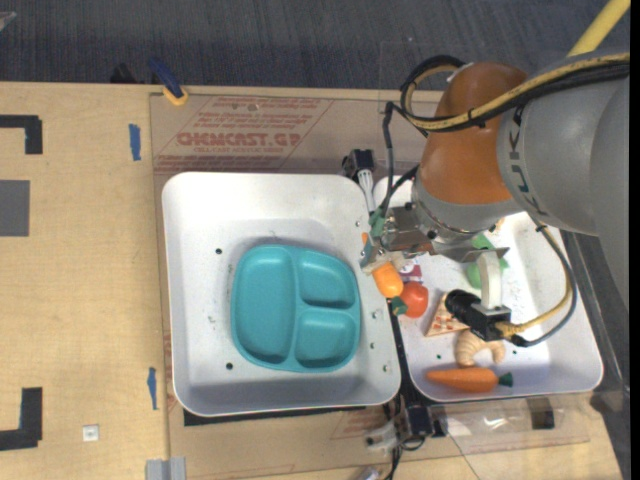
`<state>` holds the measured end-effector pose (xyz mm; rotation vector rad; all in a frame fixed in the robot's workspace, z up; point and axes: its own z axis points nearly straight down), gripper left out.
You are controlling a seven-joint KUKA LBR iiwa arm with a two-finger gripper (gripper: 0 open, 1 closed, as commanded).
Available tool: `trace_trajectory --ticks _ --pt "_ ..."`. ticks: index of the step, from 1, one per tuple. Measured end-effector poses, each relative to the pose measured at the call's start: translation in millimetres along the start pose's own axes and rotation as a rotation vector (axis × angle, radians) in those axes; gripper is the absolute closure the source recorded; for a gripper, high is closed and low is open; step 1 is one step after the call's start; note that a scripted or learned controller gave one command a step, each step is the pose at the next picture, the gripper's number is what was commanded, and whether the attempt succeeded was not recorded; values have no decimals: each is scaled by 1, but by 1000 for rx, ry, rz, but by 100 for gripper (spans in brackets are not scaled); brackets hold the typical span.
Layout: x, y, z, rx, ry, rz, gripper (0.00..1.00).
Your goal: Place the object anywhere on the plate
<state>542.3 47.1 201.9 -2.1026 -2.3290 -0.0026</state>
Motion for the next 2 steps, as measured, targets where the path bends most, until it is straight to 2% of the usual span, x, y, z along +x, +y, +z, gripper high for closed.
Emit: trace_trajectory --ticks 1,2 --pt "-4 0 0 1 -3 5 0" --pt "-4 0 0 1 -3 5 0"
